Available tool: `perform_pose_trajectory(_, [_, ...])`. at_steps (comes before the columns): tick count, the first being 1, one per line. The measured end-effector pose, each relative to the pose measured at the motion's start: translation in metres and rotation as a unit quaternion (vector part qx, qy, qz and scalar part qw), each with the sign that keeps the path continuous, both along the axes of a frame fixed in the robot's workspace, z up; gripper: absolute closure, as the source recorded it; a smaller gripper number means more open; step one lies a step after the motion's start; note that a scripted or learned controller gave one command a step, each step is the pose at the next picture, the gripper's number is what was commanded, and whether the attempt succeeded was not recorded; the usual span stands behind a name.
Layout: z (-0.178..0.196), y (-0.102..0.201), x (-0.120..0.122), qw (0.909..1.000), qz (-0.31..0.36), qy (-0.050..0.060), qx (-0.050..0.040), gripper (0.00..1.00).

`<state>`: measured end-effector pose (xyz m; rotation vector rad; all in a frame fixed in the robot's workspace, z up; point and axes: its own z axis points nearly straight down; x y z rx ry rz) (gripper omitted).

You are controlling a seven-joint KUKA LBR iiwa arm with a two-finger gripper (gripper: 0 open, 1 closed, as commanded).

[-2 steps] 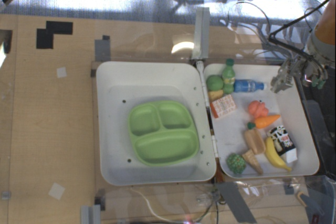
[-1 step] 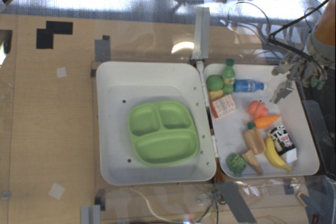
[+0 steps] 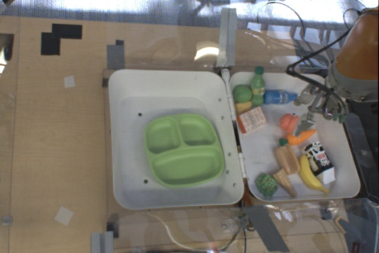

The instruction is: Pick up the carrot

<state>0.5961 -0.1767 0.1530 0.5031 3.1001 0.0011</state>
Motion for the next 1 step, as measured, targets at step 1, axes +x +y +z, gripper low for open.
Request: perform_pose_trajectory(1, [-0.0636, -0.0196, 0.0092, 0.9993, -0.037, -0.007, -0.0012, 0.0])
